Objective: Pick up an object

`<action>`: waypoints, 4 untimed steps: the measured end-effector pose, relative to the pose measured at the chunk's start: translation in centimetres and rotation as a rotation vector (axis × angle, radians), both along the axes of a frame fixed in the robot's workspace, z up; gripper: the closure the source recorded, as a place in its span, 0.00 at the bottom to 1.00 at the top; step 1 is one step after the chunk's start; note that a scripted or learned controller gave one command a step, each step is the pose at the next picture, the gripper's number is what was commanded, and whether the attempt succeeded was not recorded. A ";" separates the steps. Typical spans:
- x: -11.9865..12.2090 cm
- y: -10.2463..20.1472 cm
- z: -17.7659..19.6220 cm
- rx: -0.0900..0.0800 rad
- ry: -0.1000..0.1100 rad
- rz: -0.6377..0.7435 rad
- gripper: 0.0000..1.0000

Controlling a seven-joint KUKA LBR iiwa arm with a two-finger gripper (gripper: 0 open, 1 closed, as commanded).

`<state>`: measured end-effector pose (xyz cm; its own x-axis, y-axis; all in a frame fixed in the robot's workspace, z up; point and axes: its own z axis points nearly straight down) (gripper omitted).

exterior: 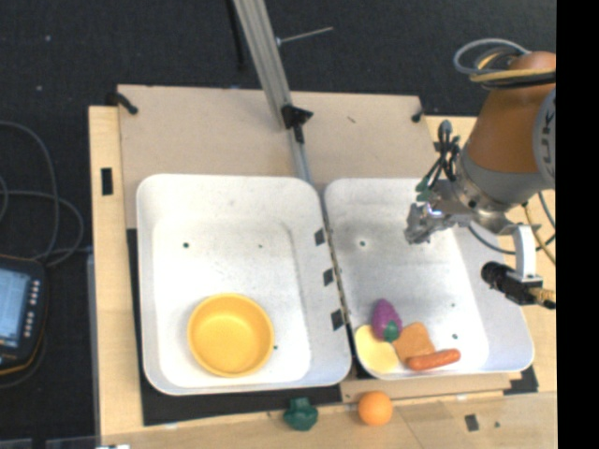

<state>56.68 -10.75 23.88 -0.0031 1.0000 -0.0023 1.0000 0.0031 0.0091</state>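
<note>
The jaws (423,221) hang over the upper part of the right bin (487,344); whether they stand wide or narrow cannot be told, and nothing shows between them. Behind them the arm (510,138) rises grey and orange, its lettering cut off and unreadable.

Well below the jaws, in that bin's lower left corner, the objects cluster together: a purple piece (385,318), an orange block (413,340) touching it, a pale yellow piece (372,352) and a red-orange carrot-like stick (433,360).

Left of the right bin, the left bin (159,213) holds a yellow bowl (230,334). On the tabletop (215,129) just below the bins lie an orange ball (374,408) and a green thing (300,414).
</note>
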 end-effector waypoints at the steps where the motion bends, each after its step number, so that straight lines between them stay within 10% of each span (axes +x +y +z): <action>1: 0.2 -0.1 3.7 0.001 0.003 0.001 1.00; 4: -2.2 14.9 2.1 0.004 0.009 0.004 1.00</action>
<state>54.43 4.18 26.03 -0.0074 1.0000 0.0021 1.0000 0.0074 0.0001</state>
